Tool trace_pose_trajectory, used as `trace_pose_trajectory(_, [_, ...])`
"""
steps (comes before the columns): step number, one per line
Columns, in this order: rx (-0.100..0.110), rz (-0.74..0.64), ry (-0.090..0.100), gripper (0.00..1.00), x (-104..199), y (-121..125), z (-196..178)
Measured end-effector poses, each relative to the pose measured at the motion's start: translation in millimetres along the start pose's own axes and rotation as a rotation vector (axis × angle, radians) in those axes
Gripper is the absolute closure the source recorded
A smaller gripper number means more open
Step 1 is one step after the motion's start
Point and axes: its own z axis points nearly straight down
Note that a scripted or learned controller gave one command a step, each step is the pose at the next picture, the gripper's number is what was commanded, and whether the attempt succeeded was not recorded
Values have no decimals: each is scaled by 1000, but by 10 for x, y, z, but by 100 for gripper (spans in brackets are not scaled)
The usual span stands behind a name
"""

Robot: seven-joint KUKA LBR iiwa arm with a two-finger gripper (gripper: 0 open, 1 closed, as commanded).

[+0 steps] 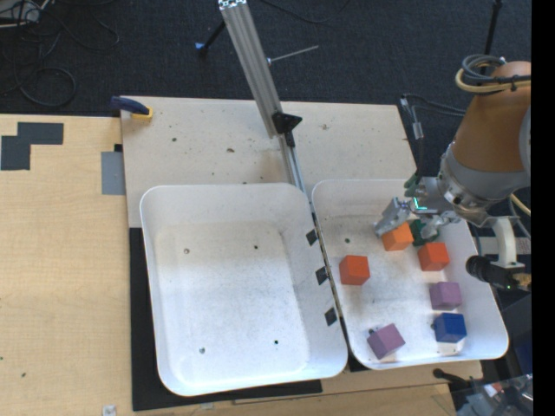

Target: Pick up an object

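My gripper (408, 219) hangs over the back part of the right bin (342, 199), below the grey and orange arm. A small orange block (398, 237) sits right at its tip, touching or just under it; whether it is gripped is unclear. A red-orange cube (433, 256) lies just to the right of the gripper. Another red-orange cube (354, 269) rests to the lower left. Toward the front of the bin lie a purple cube (445, 295), a blue cube (449, 326) and a second purple cube (385, 340).
The left bin (156, 232) stands beside the right one, with black clips (321, 275) along the shared rim. A slanted metal bar (256, 68) rises behind the bins. A blue and yellow clamp (132, 107) sits at the bench's back left corner.
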Motion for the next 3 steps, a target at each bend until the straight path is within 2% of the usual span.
trace_pose_trajectory(1, [-5,3,-1,0,-14,6,-23])
trace_pose_trajectory(2, [1,2,-1,0,-105,-42,502])
trace_pose_trajectory(3, [-10,3,2,0,-32,-51,1072])
